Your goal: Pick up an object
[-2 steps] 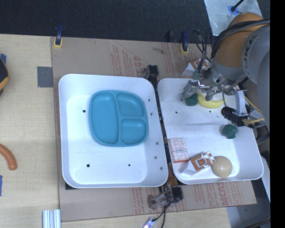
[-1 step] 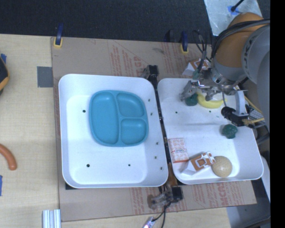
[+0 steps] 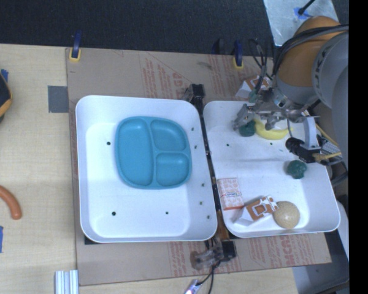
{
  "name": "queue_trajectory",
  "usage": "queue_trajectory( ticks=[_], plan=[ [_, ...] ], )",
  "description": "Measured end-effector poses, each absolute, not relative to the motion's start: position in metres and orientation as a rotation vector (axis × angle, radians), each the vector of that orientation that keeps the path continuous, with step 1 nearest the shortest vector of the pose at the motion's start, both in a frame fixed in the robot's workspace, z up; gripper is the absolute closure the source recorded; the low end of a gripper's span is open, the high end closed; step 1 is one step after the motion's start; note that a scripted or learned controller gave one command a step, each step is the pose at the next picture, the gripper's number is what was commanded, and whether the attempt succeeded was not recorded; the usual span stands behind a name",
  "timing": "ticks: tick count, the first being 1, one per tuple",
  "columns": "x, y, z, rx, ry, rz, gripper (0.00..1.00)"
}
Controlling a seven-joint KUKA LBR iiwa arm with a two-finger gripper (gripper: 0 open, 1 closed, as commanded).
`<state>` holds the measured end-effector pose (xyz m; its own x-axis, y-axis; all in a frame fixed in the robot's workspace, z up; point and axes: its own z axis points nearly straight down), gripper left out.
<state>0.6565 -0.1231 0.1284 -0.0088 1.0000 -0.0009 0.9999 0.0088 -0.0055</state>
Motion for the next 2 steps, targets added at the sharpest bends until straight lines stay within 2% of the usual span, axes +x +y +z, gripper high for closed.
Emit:
queue_trajectory(
  ticks=[2],
  plan=[
    [0.6564,-0.1231,0.1284,-2.209,-2.229,0.007,0.0]
  ],
)
